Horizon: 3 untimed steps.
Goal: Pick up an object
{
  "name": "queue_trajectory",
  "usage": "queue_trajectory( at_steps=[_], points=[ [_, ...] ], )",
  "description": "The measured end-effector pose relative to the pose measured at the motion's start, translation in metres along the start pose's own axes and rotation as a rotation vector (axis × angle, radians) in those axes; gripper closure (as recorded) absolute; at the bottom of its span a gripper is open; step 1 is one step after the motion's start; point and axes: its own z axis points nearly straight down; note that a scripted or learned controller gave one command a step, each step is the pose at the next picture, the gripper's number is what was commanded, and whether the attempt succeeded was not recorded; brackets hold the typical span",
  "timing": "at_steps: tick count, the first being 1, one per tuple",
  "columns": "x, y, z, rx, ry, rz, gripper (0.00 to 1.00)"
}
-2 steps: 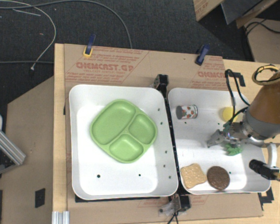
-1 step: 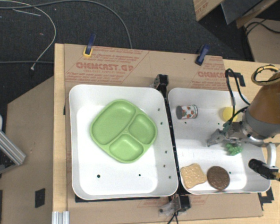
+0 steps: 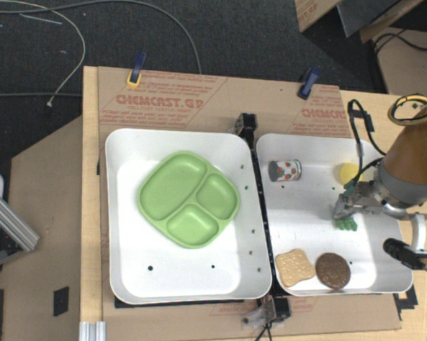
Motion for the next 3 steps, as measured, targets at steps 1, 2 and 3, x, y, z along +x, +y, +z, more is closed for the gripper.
queue_trajectory(
  at_steps=[1,2,3],
  points=[
    [-0.003,-0.002,-0.063,0.009,0.007,-0.002,1.00],
    [-0.004,0.001,-0.115,0.009,0.007,-0.003,1.00],
    [0.055,0.003,-0.110,0.017,0.012,-0.008,1.00]
  ],
)
